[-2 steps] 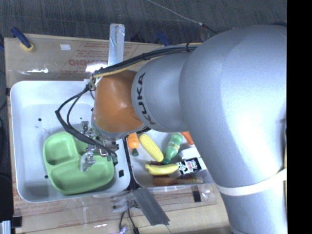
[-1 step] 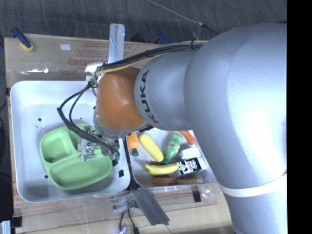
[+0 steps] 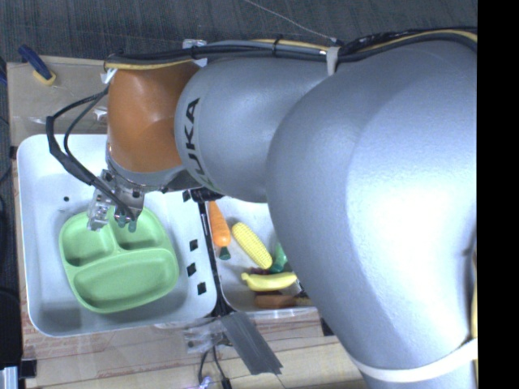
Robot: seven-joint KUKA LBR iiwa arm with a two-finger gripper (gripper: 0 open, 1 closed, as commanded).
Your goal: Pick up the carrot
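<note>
The orange carrot (image 3: pixel 218 226) lies in the right bin (image 3: pixel 243 298), close to its left wall, pointing toward the front. The big grey arm covers most of that bin. My gripper (image 3: pixel 116 215) hangs over the left bin (image 3: pixel 40 217), just above the back rim of a green divided plate (image 3: pixel 122 270). Nothing shows between its fingers, and the carrot is well to the gripper's right, across the wall between the bins.
In the right bin a yellow corn cob (image 3: pixel 251 244), a banana (image 3: pixel 270 281), a green item (image 3: pixel 280 259) and a brown item (image 3: pixel 274 301) lie beside the carrot. Black cables (image 3: pixel 61 148) loop from the wrist over the left bin.
</note>
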